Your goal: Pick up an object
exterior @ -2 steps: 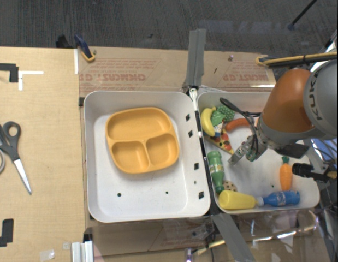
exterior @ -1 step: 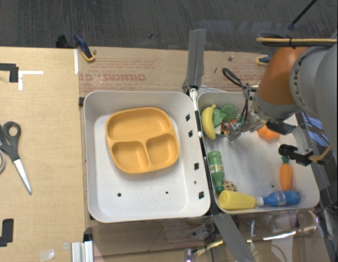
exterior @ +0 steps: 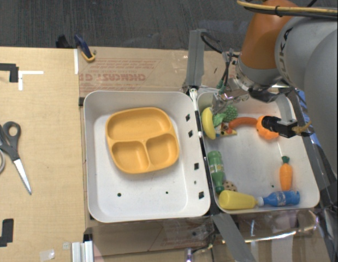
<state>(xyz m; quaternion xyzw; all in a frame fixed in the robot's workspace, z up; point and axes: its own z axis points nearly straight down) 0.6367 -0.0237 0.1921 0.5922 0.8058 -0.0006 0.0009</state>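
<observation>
The pincer [exterior: 222, 103] is lowered into the right bin [exterior: 250, 162] just above the green leafy toy [exterior: 227, 115] beside the yellow banana [exterior: 207, 124], presumably for a grasp, though its opening cannot be told.

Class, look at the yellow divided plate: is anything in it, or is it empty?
Empty. The yellow plate lies flat in the left bin, and all three of its compartments show bare yellow bottoms.

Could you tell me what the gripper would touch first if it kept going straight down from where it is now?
Most likely the leafy green toy right under the gripper, beside the banana; depth is hard to judge from above.
</observation>
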